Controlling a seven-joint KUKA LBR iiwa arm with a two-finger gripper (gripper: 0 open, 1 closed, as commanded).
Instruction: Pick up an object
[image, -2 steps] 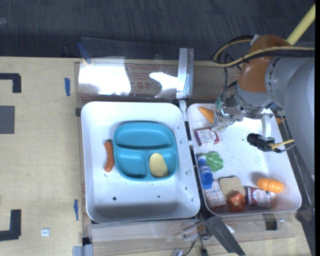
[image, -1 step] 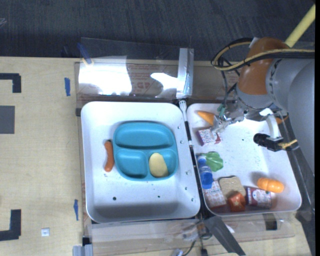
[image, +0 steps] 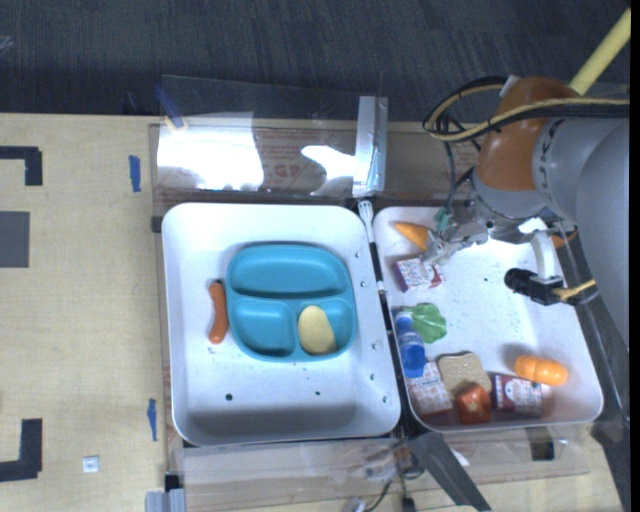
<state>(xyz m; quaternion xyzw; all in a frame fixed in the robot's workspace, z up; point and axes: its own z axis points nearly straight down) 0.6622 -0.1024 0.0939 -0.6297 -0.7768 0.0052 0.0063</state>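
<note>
My gripper (image: 447, 238) hangs low at the far left corner of the right bin (image: 500, 320), below the orange band of the arm. It is right beside an orange carrot-like piece (image: 409, 234) and just above a small red-and-white packet (image: 415, 272). Further toward the front lie a green leafy piece (image: 429, 320), a blue bottle (image: 410, 346), a slice of bread (image: 462, 370), a red can (image: 473, 403), a dark red packet (image: 520, 395) and an orange item (image: 541, 371). I see nothing lifted clear of the bin floor.
The left bin (image: 190, 380) holds a blue divided plate (image: 285, 290) with a yellow item (image: 316, 329) in one compartment, and an orange-red stick (image: 216, 312) beside the plate. A black fitting (image: 530, 284) sticks in from the arm at the right bin's right side.
</note>
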